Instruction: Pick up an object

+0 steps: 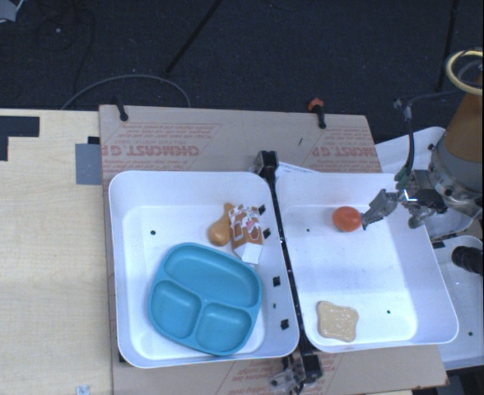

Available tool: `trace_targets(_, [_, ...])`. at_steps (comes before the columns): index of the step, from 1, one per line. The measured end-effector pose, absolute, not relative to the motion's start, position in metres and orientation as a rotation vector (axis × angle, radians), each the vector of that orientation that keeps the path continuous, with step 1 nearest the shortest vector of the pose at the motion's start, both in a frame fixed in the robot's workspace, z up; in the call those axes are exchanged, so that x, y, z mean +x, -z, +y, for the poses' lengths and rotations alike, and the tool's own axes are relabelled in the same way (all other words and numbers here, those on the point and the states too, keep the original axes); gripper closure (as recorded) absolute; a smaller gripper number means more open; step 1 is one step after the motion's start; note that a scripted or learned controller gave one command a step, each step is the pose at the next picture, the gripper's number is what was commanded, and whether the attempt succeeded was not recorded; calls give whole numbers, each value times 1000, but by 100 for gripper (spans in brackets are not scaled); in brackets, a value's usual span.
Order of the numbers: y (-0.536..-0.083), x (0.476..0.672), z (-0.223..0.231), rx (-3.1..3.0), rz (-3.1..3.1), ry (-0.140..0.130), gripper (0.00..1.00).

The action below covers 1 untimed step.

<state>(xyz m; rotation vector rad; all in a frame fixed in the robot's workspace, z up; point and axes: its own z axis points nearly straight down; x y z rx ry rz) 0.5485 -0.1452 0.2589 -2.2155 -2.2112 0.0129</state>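
A small red round object (346, 218) lies in the upper middle of the right bin (439, 303). A flat beige piece (337, 321) rests near that bin's front wall. My gripper (393, 217) hovers just right of the red object, by the bin's right side. It is open, nothing sits between its fingers, and its left fingertip (369, 219) is close to the red object. In the left bin (127, 220) are a blue divided plate (202, 298), a brown-orange item (220, 230) and a white-and-red patterned item (245, 225).
A black divider with clips (276, 253) runs between the two bins. Both bins stand on a cardboard sheet (225, 142). The grey arm with its orange band (464, 122) comes in from the right, with cables around the wrist.
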Motion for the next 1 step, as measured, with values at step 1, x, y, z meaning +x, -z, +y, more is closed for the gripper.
trace_targets(1, [-265, 551, -145, -2221, -2221, -2, 0])
